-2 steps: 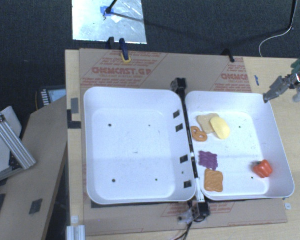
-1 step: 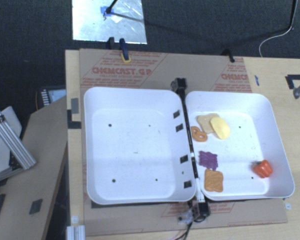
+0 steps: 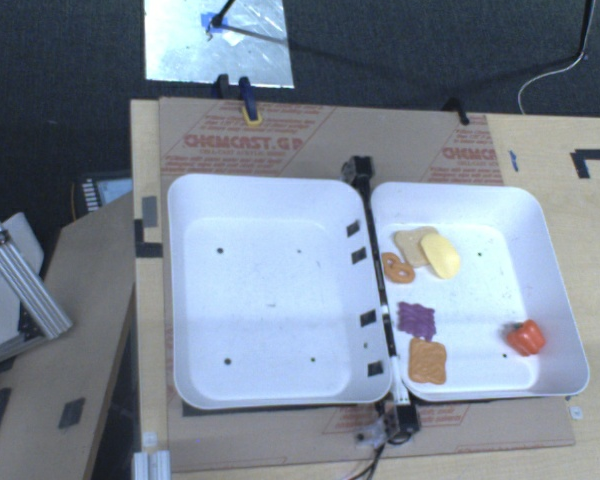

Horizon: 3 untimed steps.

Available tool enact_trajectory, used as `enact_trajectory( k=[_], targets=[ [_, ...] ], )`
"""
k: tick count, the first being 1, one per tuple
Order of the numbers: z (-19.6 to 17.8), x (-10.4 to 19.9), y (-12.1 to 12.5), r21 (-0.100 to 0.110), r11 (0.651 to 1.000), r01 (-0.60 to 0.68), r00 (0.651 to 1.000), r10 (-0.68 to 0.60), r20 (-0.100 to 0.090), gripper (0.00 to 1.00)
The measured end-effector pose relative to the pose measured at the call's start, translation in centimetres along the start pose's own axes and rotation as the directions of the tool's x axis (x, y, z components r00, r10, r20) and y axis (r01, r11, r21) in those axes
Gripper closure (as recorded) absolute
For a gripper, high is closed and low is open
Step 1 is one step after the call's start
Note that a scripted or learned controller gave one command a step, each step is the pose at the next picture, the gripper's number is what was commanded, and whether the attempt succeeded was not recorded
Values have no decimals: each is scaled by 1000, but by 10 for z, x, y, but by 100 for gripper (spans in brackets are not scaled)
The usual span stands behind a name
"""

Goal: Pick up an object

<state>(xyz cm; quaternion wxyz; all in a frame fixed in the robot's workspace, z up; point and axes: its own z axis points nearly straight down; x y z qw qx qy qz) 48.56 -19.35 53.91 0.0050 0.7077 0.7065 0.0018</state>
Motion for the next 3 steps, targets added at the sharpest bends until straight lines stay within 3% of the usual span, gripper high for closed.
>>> enact_trajectory(
  k=[1,2,3],
  targets=[
    [-8,2,2,0,1000,8,1000,-8,-1,100],
    [82,73,0,15,1000,12,1000,-12,-8,100],
    [5,-7,0,-1,1000,-3,1000,3,3,100]
  ],
)
